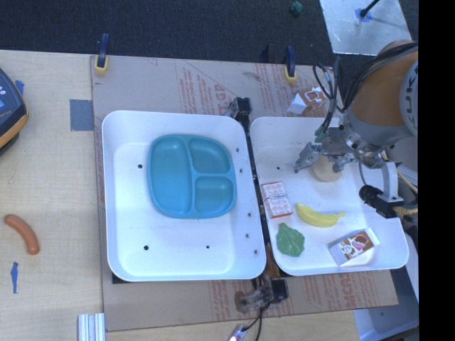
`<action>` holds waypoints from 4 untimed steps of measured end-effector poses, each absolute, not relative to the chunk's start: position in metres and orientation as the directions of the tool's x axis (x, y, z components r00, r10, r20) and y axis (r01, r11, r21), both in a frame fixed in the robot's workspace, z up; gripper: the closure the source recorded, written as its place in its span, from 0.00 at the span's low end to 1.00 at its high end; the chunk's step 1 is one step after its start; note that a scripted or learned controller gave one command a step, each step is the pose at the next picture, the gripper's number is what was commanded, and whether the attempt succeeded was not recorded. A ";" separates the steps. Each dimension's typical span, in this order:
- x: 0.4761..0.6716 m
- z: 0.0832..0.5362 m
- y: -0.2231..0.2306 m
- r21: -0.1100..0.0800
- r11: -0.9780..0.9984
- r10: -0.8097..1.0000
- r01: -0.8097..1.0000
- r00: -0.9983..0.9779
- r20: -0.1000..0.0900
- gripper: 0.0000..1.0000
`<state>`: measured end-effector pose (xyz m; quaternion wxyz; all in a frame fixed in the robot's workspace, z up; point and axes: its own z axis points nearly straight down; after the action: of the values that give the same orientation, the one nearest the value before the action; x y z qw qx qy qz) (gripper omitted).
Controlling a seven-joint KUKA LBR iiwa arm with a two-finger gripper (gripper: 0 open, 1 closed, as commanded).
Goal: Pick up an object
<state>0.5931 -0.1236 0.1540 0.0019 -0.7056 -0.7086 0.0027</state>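
Note:
My gripper [324,159] hangs over the back of the right bin [284,133], open, with its fingers spread. A cream, rounded object [328,171] sits on the bin floor right under and between the fingertips; I cannot tell whether they touch it. Nearer the front lie a small red and white box [275,199], a yellow banana [318,216], a green leafy toy [290,240] and a white carton with a red print [352,247].
The left bin [128,254] holds a blue divided plate [192,175]. Outside the bins, a brown sausage [23,233] lies on the bench at the left, and a small packet [310,99] lies behind the right bin. The arm [380,94] covers the right bin's back right corner.

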 end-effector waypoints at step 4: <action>0.582 0.186 -0.173 -0.002 0.004 1.000 1.000 -0.004 0.000 1.00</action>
<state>0.5825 -0.1734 0.1862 0.0006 -0.7058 -0.7084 0.0007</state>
